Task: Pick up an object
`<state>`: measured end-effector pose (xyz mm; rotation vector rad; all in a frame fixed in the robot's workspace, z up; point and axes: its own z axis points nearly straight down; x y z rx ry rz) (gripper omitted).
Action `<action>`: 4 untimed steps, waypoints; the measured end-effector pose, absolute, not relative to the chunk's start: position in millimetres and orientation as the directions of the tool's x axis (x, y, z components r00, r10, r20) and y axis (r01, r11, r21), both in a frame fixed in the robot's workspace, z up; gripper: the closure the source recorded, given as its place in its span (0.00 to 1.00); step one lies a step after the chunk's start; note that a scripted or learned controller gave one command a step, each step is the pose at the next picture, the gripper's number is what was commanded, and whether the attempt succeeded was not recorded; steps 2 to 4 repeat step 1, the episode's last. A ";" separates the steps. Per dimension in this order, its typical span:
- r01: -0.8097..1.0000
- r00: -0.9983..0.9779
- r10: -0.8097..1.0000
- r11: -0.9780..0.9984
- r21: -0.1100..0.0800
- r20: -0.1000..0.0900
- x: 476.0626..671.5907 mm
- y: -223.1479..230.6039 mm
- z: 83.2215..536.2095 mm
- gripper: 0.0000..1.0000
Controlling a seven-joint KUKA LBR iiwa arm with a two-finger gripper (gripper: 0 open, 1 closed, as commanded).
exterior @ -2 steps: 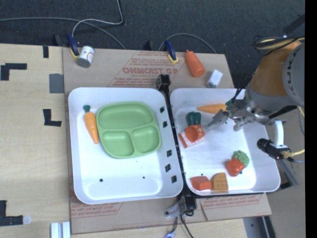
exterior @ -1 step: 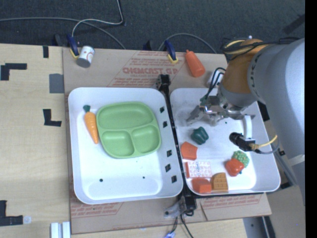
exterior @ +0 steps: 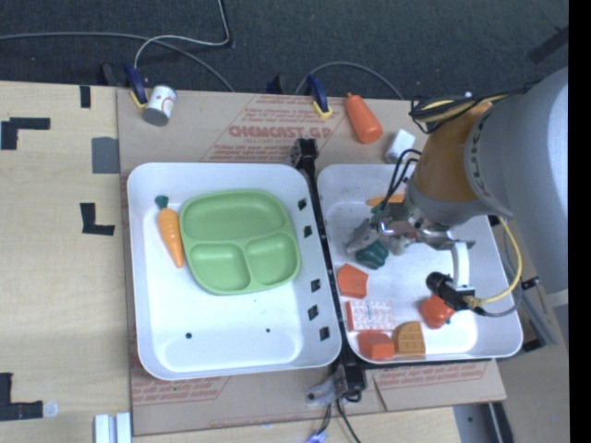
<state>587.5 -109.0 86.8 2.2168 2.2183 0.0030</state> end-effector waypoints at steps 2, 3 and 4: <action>1.000 -0.002 1.000 0.002 0.007 -0.003 588.2 -109.0 96.7 1.00; 1.000 -0.002 1.000 0.002 0.007 -0.003 588.2 -109.0 96.7 1.00; 1.000 -0.002 1.000 0.002 0.007 -0.003 588.2 -109.0 96.7 1.00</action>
